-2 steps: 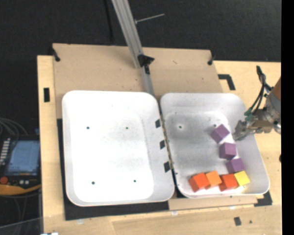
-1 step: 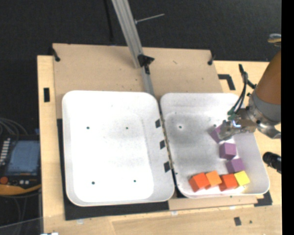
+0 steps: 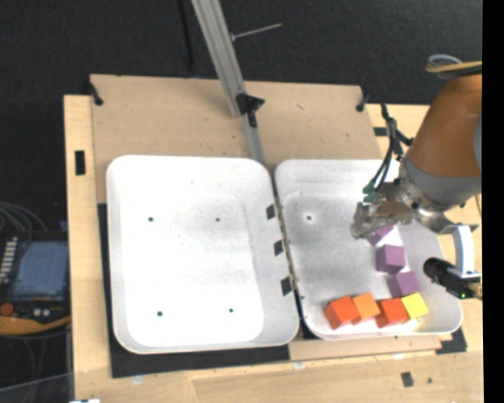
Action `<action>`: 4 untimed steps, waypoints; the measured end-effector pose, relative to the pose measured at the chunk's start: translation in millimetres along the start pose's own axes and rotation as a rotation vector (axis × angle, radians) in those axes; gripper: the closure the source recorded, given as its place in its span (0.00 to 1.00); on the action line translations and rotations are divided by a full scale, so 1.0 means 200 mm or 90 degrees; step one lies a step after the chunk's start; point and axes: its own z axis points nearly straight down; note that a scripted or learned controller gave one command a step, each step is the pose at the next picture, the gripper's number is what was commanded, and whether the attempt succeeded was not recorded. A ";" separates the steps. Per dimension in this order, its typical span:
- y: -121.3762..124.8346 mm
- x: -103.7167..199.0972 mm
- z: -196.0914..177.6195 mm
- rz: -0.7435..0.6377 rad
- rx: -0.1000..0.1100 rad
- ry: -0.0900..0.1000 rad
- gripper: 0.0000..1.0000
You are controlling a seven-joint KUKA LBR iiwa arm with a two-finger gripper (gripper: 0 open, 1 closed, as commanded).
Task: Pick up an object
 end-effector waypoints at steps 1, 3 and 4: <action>0.06 0.23 -0.04 -0.001 -0.002 0.000 1.00; 0.17 0.68 -0.06 -0.001 -0.002 0.000 1.00; 0.25 0.89 -0.03 0.000 -0.002 -0.001 1.00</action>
